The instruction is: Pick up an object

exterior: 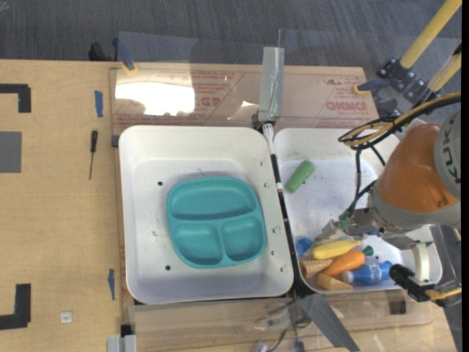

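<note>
In the right bin, a heap of toys lies near the front edge: a yellow banana, an orange carrot, a blue bottle and a small blue piece. A green cylinder lies alone toward the back left of that bin. My gripper hangs low just above the banana, at the back edge of the heap, with the orange wrist band to its right. Nothing shows as held in it.
The left bin holds a teal divided plate. A ridge separates the two bins. Tan items lie against the right bin's front wall. Black cables loop over the right bin's back right.
</note>
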{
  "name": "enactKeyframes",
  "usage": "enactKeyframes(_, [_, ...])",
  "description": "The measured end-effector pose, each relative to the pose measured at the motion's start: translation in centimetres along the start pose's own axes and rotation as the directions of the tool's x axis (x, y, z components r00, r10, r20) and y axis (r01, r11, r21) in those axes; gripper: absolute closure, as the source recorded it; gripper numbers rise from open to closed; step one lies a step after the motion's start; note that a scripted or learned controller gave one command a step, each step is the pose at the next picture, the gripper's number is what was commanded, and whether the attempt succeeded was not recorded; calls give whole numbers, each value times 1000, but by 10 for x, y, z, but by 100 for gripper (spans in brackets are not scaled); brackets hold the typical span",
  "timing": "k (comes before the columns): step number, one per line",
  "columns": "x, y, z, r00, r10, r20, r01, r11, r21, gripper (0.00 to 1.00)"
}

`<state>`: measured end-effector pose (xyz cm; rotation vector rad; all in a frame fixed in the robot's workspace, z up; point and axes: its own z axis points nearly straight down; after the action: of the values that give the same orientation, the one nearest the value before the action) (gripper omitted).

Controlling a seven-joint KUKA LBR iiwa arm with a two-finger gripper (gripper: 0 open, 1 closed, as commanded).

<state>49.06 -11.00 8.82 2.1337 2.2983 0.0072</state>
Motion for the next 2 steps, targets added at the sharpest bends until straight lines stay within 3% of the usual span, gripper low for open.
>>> enactKeyframes(1, [-43,-10,0,997,72,2,-72,997,-2,0])
enactKeyframes(2, [-27,26,1,992,127,2,-127,992,-1,0])
